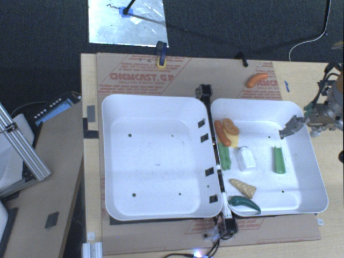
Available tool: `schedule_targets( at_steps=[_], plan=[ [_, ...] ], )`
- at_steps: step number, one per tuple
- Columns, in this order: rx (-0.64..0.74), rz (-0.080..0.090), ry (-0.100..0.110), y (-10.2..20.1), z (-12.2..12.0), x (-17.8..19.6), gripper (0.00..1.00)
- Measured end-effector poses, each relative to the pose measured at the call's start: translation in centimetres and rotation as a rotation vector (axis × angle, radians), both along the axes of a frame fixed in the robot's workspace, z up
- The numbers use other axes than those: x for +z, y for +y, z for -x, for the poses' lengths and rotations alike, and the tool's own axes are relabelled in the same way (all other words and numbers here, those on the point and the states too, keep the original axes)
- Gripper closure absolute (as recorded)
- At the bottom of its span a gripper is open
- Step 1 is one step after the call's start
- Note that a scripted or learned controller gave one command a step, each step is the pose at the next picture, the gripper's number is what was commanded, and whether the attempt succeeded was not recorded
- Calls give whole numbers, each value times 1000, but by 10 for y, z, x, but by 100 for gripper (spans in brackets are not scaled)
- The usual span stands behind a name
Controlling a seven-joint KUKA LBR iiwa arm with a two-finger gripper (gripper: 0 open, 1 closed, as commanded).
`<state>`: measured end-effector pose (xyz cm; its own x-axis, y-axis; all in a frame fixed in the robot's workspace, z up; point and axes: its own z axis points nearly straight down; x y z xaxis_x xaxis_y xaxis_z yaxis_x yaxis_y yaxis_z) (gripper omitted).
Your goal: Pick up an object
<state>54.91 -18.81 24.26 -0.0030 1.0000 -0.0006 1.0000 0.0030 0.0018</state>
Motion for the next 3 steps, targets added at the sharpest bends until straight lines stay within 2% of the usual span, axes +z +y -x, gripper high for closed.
schedule_targets(
  at_steps=[1,2,3],
  plan=[
    [-1,3,-15,50,0,-133,0],
    [3,3,-21,103,-29,-146,0],
    [-1,2,-5,102,-22,-146,100]
  ],
)
